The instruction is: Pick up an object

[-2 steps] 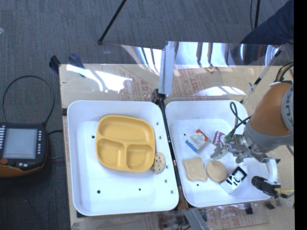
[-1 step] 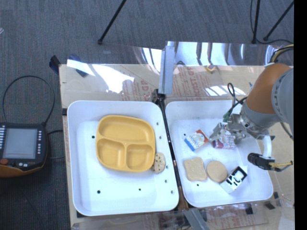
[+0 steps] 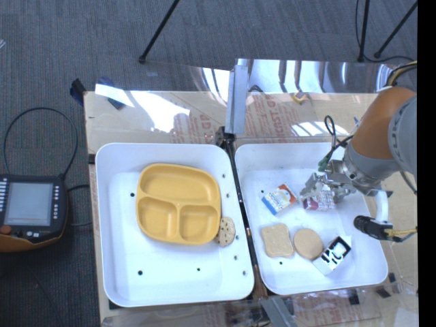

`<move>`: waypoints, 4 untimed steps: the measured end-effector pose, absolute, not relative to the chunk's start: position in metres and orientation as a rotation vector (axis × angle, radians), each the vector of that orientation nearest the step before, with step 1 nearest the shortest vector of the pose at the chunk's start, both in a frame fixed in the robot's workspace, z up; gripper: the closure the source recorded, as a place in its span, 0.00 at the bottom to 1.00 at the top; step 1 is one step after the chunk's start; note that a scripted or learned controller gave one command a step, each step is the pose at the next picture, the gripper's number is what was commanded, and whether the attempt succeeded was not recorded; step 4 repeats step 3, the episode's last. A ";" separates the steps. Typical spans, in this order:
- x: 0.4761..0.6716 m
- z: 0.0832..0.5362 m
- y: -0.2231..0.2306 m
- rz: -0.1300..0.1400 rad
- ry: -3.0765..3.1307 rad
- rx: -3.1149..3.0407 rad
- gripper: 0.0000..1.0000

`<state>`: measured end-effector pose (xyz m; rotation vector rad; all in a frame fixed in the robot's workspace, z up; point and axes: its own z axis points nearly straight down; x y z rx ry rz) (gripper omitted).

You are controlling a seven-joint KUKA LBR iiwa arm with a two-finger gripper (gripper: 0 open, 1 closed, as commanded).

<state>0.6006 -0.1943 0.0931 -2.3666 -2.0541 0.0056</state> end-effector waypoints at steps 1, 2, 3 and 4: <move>0.609 0.218 -0.146 -0.002 -1.542 -2.737 1.00; 0.609 0.183 -0.072 0.010 -1.608 -2.691 1.00; 0.568 0.185 -0.057 0.008 -1.931 -2.471 1.00; 0.568 0.185 -0.057 0.008 -1.931 -2.471 1.00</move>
